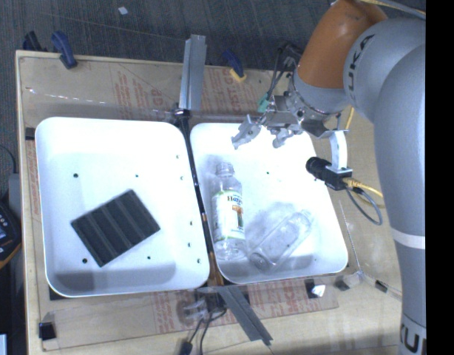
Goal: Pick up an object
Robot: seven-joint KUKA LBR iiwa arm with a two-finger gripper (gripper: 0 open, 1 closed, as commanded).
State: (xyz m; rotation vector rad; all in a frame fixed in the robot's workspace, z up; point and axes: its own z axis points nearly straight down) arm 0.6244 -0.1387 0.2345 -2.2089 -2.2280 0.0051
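Pincer open, bare, over right bin far edge; bottles near front.

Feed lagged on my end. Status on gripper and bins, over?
Gripper open, above right bin's far edge, holding nothing. Labelled bottle and clear bottle lying in right bin. Dark ridged panel in left bin. Approach unobstructed.

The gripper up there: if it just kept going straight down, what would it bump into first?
Probably the bare white floor of the right bin. The gripper hangs open above its far end, beyond the labelled bottle, though depth is unclear.
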